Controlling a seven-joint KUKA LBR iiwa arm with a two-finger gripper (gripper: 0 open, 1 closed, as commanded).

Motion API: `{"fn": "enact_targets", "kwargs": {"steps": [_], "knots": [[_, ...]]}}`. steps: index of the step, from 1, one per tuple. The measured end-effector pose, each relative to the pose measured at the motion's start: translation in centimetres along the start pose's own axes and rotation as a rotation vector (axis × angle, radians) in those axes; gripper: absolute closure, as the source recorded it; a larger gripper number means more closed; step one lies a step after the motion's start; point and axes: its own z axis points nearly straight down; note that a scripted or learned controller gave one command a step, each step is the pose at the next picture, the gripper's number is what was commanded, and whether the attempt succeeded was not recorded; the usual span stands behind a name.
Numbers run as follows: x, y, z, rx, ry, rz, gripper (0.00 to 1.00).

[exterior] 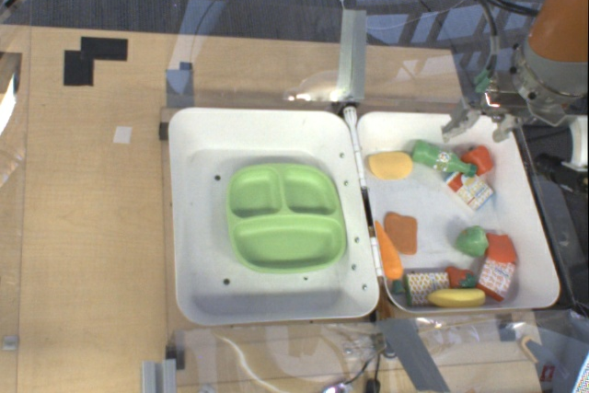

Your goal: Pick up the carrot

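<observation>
Gripper: the gripper (480, 122) hung over the far edge of the right bin (549, 267), below the orange band of the arm (561, 23).
Jaws: the two fingers (457, 123) stood spread apart, with nothing between them.
Carrot: the carrot (387, 252) lay well apart from the jaws, toward the near left of them, along the right bin's left wall, with its thicker end nearer the camera.
Brown piece: a flat brown piece (401, 232) lay just beside the carrot, on the side toward the jaws.
Green bottle: a green bottle with a red cap (442, 159) lay near the jaws, just on the camera's side of them.
Yellow piece: a rounded yellow piece (390, 165) touched the bottle's end farther from the jaws.
Small carton: a red and white carton (472, 190) lay close beyond the bottle from the jaws.
Green round item: a green round item (472, 241) sat farther toward the near wall.
Red carton: a red carton (497, 265) stood beside it.
Banana: a banana (456, 297) lay at the near wall, well apart from the jaws.
Left bin: the left bin (198, 225), far to the left of the jaws, held a green divided plate (286, 217).
</observation>
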Motion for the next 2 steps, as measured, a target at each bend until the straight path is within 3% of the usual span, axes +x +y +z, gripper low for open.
{"fn": "enact_targets", "kwargs": {"steps": [1, 2], "knots": [[7.4, -0.6, 7.9, 0.001, 0.001, -0.103, 0.0], [4.0, -0.6, 17.0, -0.001, 0.0, -0.048, 0.0]]}}
